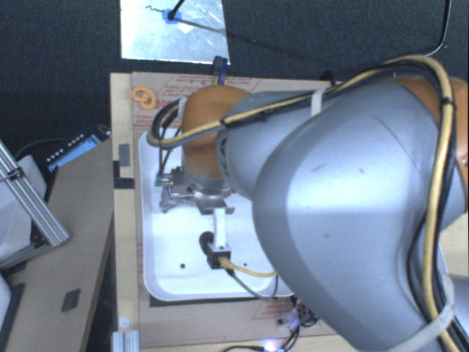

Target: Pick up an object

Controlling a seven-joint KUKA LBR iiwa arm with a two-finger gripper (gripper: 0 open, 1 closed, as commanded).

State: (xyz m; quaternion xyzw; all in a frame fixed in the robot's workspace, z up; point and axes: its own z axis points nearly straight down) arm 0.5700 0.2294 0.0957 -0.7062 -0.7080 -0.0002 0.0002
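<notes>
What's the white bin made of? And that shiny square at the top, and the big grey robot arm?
The white bin looks like smooth plastic: rounded moulded corners, a soft sheen. The shiny square looks like foil or thin metal sheet, with crinkly, patchy glare. The grey arm has a satin shell, painted metal or hard plastic; the look leaves that open.

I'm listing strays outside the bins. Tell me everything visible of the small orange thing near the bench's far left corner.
The orange thing is small and looped, like a ring or two joined rings; its material is too small to tell. It lies flat on the printed pale board, just beyond the far left corner of the white bin, touching nothing else.
</notes>
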